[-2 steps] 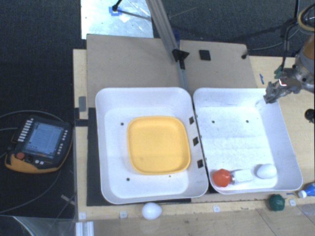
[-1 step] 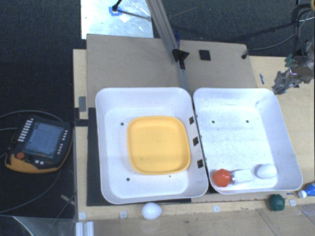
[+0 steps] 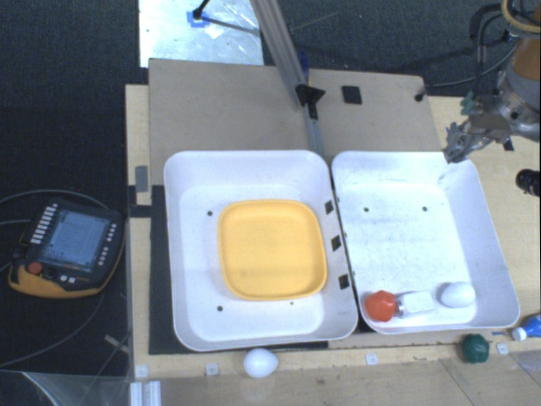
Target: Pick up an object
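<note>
Currently hand (image 3: 456, 146) at right bin's (image 3: 486, 218) far corner; grip unclear | red ball (image 3: 381, 305) well apart

On the tabletop (image 3: 380, 117) two shallow white bins stand side by side: the left bin (image 3: 190, 193) carries a yellow square plate (image 3: 272, 249) in its middle, and the right bin (image 3: 473, 218) holds an orange-red ball (image 3: 380, 305), a small white block (image 3: 417, 302) and a white egg-shaped object (image 3: 457, 294) in a row along its near wall. The pincer (image 3: 459, 145) hangs over the far right corner of the right bin, well apart from these three things. Outside the bins, another white egg (image 3: 260, 363) lies at the front of the left bin, a dark green ball (image 3: 474, 348) lies near the right bin's front corner, and a control pendant (image 3: 68, 245) with a screen rests on the dark floor at the left.
</note>
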`<state>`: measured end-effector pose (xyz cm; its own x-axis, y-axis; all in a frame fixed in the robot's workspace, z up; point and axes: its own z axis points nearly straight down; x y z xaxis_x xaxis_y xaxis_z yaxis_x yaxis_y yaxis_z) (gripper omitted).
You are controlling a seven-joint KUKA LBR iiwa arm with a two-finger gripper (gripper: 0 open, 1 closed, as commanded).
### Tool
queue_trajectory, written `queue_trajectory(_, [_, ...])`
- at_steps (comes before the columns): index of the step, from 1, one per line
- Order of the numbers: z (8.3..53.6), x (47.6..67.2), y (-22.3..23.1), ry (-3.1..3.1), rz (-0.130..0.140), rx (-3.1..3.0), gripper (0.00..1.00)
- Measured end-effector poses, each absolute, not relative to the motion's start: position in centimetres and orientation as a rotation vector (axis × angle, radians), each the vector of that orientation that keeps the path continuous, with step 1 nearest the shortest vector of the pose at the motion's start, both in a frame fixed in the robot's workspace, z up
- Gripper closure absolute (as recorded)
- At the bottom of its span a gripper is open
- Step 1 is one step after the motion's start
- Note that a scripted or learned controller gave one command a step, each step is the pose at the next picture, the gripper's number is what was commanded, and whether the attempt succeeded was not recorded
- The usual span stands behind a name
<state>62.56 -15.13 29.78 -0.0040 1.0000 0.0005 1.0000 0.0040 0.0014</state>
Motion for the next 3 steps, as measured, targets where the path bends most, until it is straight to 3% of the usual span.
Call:
queue_trajectory(2, [26.8, 63.1, -5.9, 2.225, 0.002, 2.217, 1.0])
queue_trajectory(3, [25.7, 62.1, -0.2, 2.228, 0.001, 2.216, 1.0])
